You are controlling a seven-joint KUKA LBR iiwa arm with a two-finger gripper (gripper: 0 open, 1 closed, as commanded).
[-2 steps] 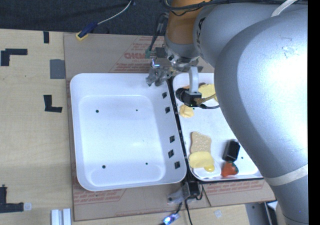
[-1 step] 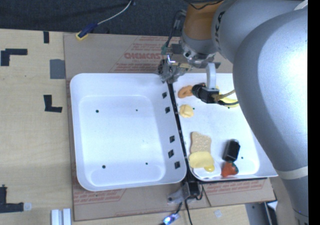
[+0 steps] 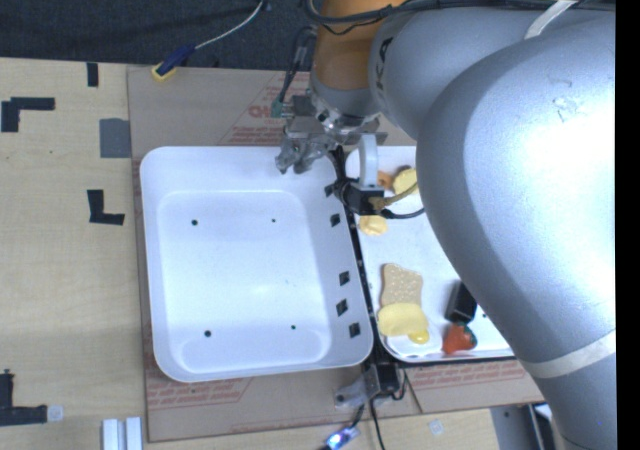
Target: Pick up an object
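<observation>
I see the pincer (image 3: 298,158) hanging over the far rim of the left bin (image 3: 240,273), and whether its tips are apart or together I cannot tell (too small and dark against the wrist). Everything worth picking lies to its right in the other bin (image 3: 440,353): the yellow pieces (image 3: 402,181) nearest, the tan sponge (image 3: 401,284) and red item (image 3: 457,339) further toward me. My worry is a descent here closing on bare plastic, or clipping the rim.

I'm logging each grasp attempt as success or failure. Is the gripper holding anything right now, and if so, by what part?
Nothing can be seen held. The gripper hangs over the far rim of the left bin, with no object visible between its fingers.
</observation>
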